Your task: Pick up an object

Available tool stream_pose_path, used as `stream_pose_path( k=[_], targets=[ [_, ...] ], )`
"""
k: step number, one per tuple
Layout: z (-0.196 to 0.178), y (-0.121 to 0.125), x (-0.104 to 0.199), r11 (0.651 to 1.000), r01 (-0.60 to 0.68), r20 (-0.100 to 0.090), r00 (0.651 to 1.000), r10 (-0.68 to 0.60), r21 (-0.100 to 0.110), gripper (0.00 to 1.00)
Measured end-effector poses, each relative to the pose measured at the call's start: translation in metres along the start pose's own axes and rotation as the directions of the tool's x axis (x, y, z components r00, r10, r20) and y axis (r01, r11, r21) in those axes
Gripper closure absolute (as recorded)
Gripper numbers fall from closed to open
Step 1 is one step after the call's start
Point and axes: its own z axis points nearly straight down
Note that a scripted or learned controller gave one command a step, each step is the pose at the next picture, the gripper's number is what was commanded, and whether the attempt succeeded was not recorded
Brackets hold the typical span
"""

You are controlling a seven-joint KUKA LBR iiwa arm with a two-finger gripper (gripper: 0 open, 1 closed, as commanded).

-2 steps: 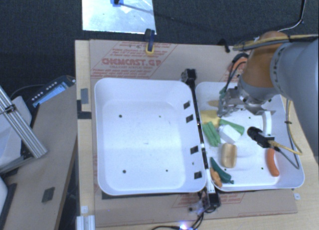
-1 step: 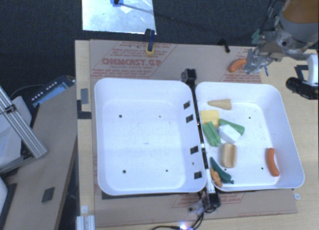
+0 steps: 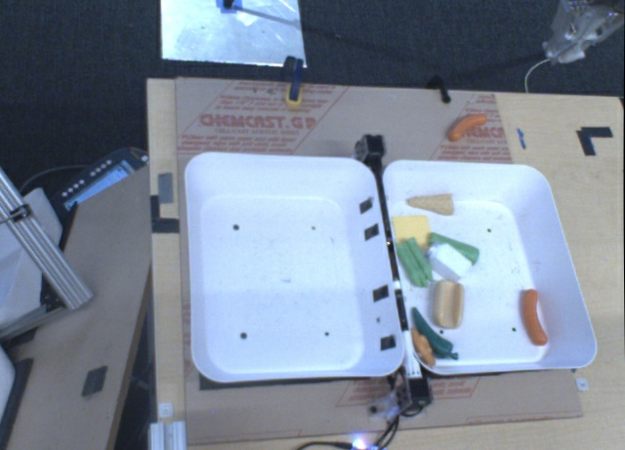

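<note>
Bench (image 3: pixel 244 111): cardboard-covered, bears both bins.
Left bin (image 3: pixel 283 267): white, shallow.
Right bin (image 3: pixel 488 272): holds every candidate object, clustered along its left wall.
Gripper (image 3: pixel 584 23): top right corner, high and well apart from the bins; cut off by the frame edge and blurred, so the claw's state cannot be told.
Sausage (image 3: pixel 533 316): lies alone near the right wall. Best target, judged; a straight descent across its short axis avoids neighbours.
Bun (image 3: pixel 448 303): touching the green pieces (image 3: pixel 415 261).
Wedge (image 3: pixel 431 204): apart, at the top.
Small orange item (image 3: pixel 467 127): outside the bins; identity unclear.
</note>
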Motion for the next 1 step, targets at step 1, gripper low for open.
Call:
stream_pose_path(
  k=[1],
  targets=[
    [0.0238,-0.0019,-0.0718,1.000,-0.011,0.000,1.000,0.011,0.021,1.00]
  ],
)
